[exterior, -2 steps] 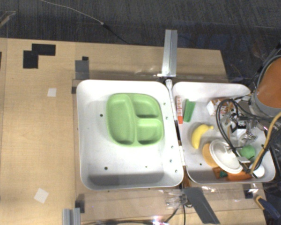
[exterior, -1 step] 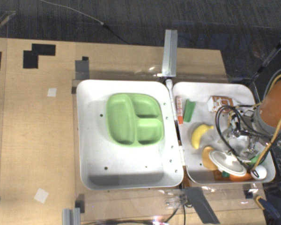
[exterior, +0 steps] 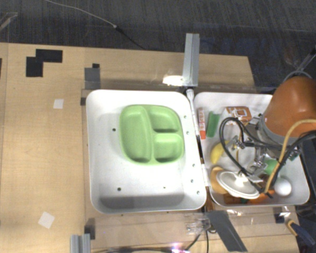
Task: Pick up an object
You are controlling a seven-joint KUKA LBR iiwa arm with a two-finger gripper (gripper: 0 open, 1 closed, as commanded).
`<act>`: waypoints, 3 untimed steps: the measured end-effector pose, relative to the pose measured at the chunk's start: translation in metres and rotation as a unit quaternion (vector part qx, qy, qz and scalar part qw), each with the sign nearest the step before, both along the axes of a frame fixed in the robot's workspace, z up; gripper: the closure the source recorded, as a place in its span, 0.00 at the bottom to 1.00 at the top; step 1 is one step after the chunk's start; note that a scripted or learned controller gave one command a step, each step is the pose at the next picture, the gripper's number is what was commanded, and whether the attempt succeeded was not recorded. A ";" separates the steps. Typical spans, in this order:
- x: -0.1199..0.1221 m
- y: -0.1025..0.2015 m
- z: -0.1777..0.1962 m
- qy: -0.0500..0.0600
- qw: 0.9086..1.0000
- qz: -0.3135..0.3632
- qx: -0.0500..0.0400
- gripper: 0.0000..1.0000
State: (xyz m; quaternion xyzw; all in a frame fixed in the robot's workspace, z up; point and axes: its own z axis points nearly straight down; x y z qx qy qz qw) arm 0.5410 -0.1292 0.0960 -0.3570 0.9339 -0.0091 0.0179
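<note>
Tray [exterior: 150, 133] pale green, in left white bin [exterior: 102, 194]. Right of tray: red marker [exterior: 201, 124], green block [exterior: 213, 124], yellow fruit [exterior: 216, 153], white plate [exterior: 236, 184], orange arm band [exterior: 295, 105].

The right bin [exterior: 303, 194] holds a jumble of small objects. A yellow piece [exterior: 216, 153] lies near its left wall, with a green block [exterior: 213, 123] and a red marker [exterior: 201, 124] farther up that wall. A white round dish [exterior: 237, 183] rests tilted toward the bin's near edge, and a white ball [exterior: 283, 187] sits in the near right corner.
</note>
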 end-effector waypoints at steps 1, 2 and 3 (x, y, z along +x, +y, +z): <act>-0.001 0.030 -0.003 0.003 0.988 -0.156 0.003 0.00; 0.004 0.032 0.012 -0.005 0.988 -0.154 0.005 1.00; 0.066 0.006 0.166 0.008 0.987 -0.163 0.005 1.00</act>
